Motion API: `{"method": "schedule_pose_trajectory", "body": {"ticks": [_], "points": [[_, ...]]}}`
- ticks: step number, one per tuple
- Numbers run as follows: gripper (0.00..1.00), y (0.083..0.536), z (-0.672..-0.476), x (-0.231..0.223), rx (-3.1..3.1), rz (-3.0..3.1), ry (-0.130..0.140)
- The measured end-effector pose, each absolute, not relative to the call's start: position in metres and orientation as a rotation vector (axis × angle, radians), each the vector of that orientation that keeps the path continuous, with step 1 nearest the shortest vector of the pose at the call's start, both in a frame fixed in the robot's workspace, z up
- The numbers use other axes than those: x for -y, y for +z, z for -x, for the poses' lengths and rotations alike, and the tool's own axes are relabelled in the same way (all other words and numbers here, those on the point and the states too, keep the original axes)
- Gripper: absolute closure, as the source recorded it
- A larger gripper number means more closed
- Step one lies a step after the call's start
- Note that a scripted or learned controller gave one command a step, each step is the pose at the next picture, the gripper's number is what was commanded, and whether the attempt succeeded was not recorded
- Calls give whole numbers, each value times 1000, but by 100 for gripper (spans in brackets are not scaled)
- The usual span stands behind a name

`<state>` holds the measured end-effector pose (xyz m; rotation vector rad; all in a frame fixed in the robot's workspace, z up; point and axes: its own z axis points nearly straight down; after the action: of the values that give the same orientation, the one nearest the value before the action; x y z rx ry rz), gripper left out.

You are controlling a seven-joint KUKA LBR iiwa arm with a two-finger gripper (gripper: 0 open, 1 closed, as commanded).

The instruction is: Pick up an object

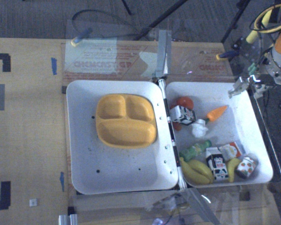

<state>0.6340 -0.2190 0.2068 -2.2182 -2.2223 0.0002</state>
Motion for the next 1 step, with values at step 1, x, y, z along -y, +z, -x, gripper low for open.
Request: {"method": "schedule_pose_trajectory", "body": {"ticks": [1], "points": [[0,201,-660,221,2341,2105,-1]]}}
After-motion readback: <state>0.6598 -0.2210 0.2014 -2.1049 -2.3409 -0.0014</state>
